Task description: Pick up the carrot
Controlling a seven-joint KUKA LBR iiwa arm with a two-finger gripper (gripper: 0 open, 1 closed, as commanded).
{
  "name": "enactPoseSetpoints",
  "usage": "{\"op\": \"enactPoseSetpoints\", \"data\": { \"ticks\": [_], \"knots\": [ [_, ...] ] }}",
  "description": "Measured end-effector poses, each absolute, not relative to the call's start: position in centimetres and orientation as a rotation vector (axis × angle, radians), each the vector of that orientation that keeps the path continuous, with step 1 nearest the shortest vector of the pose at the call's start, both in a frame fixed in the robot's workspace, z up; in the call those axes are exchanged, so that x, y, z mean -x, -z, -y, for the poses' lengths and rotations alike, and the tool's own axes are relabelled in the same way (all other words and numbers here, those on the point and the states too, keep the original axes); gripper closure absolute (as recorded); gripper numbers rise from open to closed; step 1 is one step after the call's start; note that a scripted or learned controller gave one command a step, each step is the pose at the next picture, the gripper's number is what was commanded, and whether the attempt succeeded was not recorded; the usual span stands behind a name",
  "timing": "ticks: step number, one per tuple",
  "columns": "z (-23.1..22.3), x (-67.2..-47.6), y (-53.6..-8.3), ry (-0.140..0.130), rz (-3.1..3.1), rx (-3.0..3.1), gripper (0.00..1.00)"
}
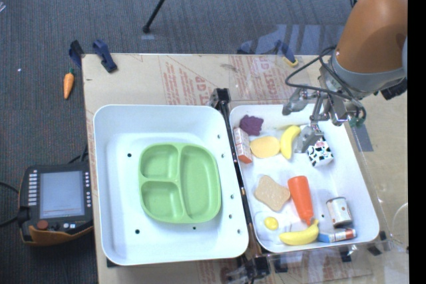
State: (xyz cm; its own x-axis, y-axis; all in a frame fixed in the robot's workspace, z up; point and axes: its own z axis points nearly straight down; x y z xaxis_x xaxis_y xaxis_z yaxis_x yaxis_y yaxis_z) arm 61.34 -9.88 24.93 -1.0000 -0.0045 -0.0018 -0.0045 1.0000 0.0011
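Camera view: the grey arm [369, 30] with its orange band comes in from the right, and the gripper [310, 138] hangs over the upper part of the right bin [359, 176], just beside a black-and-white cow-patterned cube [320, 153]; whether it is spread or pressed together I cannot tell, and nothing is visibly pinched in it. The carrot [301, 198], orange and lying lengthwise, sits in the lower middle of that same bin, well below the gripper and apart from it. A slice of toast [271, 193] lies just beside the carrot on its left, a silver can [339, 211] on its right, and a banana [300, 235] near its lower tip, next to a fried egg [270, 223]. Higher up in the bin are a second banana [289, 141], a yellow round piece [265, 147], a purple item [251, 124] and a small red-and-white packet [241, 145] along the left wall. The left bin [106, 136] holds a green divided plate [180, 183]. On the floor at far left lies another small carrot [68, 84], near a handheld control pendant [58, 201]
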Motion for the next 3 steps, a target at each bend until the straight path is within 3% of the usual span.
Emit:
{"op": "enactPoseSetpoints", "data": {
  "ticks": [1, 2, 3],
  "knots": [
    [9.9, -55.7, -20.6, -0.005, -3.08, 0.621, 0.0],
    [14.1, -49.5, -9.1, 0.004, -3.087, 0.468, 0.0],
    [13.8, -49.7, -10.1, 0.001, -3.085, 0.479, 1.0]
  ]
}}
